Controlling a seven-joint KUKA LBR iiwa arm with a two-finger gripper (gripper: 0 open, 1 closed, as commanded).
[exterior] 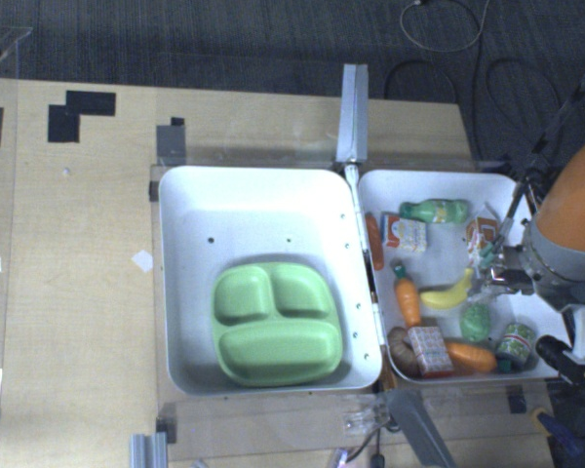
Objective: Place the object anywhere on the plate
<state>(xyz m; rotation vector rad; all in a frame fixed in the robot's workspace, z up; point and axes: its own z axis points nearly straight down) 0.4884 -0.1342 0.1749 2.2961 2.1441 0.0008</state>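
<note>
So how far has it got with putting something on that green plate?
Nothing looks done yet: the green plate in the left bin carries no object. The hand is down in the right bin among the toy food, near the banana. Picking an item, carrying it across and setting it on the plate all remain.

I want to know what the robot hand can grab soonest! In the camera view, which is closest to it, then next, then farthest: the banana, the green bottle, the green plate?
From the gripper:
1. Banana, beside it, right bin.
2. Green bottle, at that bin's back.
3. Green plate, over in the left bin.
</note>
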